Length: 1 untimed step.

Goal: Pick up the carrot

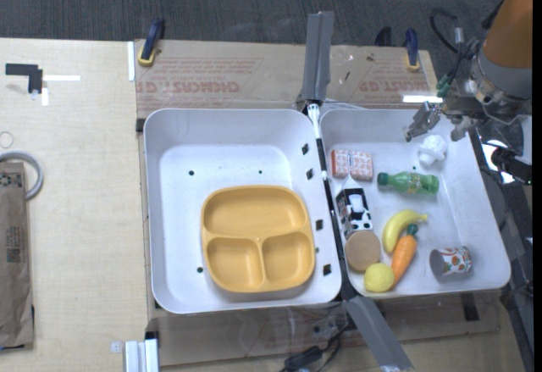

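Note:
The carrot [404, 253], orange with a green top, lies in the right bin [483, 192] near its front edge. It rests between a banana [400, 226] and a yellow lemon [378, 277]. My gripper [439, 128] hangs over the far right corner of that bin, well behind the carrot. It is open, with nothing between its fingers. A small white crumpled object [432, 150] lies just below it.
The right bin also holds a green bottle [409, 182], a red snack packet [351, 163], a black-and-white item [354, 208], a brown round piece [362, 250] and a small printed cup [450, 261]. A yellow divided plate [256, 237] sits in the left bin [169, 192].

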Each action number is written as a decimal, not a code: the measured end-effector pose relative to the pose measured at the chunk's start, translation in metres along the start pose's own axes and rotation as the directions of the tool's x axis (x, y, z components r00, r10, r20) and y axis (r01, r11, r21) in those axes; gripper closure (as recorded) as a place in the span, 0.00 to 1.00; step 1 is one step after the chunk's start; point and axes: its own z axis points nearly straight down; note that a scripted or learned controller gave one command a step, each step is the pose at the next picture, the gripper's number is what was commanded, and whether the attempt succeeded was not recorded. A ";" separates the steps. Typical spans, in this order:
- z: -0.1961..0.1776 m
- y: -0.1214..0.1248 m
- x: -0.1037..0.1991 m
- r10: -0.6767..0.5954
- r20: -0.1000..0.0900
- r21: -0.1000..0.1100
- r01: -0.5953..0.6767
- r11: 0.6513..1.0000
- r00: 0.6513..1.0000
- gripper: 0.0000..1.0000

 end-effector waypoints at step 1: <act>0.090 -0.068 0.011 -0.269 0.000 -0.001 0.269 0.963 0.963 0.00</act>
